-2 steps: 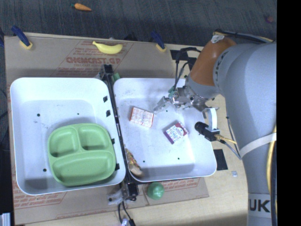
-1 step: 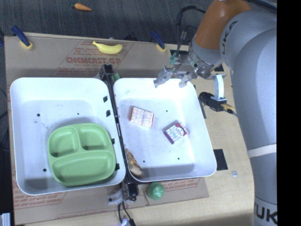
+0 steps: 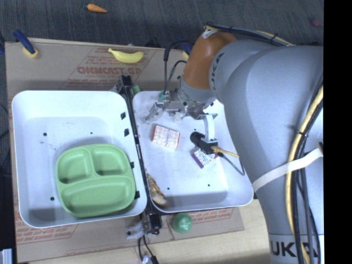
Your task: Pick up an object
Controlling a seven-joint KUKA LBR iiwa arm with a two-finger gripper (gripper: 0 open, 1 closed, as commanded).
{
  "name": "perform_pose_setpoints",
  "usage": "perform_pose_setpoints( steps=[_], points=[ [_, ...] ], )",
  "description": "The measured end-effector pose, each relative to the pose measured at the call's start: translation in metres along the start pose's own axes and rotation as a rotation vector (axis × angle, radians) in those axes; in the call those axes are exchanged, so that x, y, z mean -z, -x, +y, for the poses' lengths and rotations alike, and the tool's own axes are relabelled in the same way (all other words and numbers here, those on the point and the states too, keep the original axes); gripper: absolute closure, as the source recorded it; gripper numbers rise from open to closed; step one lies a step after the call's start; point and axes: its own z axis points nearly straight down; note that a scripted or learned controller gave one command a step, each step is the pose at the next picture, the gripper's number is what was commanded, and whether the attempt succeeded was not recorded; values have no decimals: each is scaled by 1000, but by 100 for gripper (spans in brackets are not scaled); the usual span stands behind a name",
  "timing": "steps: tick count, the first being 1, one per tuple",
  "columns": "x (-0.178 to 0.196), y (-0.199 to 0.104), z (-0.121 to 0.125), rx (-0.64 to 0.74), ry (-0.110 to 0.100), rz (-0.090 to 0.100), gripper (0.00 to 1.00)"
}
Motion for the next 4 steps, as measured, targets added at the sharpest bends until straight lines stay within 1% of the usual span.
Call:
perform_pose_setpoints(
  steps=[1, 2, 3, 4],
  points=[
    [12, 0, 1, 4, 1, 0, 100],
    [110, -75, -43, 0, 6, 0, 100],
    [109, -75, -44, -1, 4, 0, 0],
    [145, -124, -19, 0, 5, 0, 0]
  ],
)
